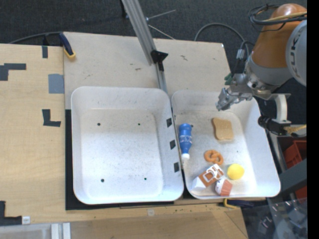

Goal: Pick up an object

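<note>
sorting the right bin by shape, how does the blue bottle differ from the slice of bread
The blue bottle is long and narrow, lying on its side along the bin's left wall; the slice of bread is flat, broad and squarish. The bottle is bright blue with a white tip, the bread tan. The bread lies nearer the gripper. Both rest in the right bin, apart from each other.

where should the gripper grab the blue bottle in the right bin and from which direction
Probably across the middle of the blue bottle's body, coming straight down from above. It lies flat on the floor of the right bin, long axis running roughly top to bottom in view, white cap toward the near edge. The fingers should straddle its narrow width; the bin's left wall is close, leaving little room that side.
</note>
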